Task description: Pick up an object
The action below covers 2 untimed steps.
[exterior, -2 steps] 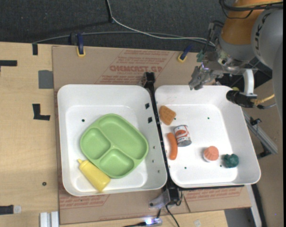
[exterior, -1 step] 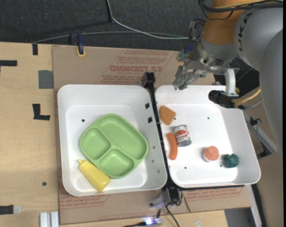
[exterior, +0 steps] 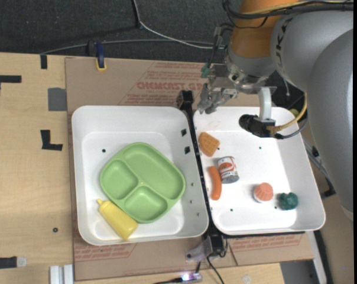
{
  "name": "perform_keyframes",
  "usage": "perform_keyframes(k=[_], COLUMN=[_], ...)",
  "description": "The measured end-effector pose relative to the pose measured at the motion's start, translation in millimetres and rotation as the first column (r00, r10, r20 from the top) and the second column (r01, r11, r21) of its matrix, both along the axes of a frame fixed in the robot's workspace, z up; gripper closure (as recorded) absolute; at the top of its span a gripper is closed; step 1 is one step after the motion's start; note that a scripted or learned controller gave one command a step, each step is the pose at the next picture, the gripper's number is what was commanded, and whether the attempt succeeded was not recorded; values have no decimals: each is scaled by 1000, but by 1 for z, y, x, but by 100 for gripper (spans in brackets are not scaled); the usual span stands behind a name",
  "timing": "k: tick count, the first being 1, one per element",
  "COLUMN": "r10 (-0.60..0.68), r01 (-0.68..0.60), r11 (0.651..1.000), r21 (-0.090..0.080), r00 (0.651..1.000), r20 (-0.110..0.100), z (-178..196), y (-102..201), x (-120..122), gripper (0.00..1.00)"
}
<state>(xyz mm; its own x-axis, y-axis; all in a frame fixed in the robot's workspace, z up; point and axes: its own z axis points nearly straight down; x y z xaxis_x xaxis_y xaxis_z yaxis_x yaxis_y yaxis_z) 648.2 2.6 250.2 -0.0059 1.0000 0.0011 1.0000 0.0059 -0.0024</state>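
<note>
I see right bin (exterior: 297,215) as landmark | end effector (exterior: 211,102) above its far-left corner, grip state I cannot tell | green plate (exterior: 143,182) in the bin left of it | inside it: carrot (exterior: 216,183) at left wall, can (exterior: 227,170) just beside

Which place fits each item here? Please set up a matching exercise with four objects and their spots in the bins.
Items:
1. yellow bottle
2. green plate
3. small can
4. dark green object

Places:
A. right bin, near its middle, beside the carrot
B. left bin, front left corner
C. right bin, front right corner
D. left bin, centre

Pairs: 1-B, 2-D, 3-A, 4-C
</note>
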Motion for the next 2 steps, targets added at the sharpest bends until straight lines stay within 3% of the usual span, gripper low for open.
perform_keyframes(k=[2], r10=[-1], r01=[1], r11=[1000], r21=[-1], r00=[1000], r20=[-2], z=[-29], y=[87], x=[-27], gripper=[100])
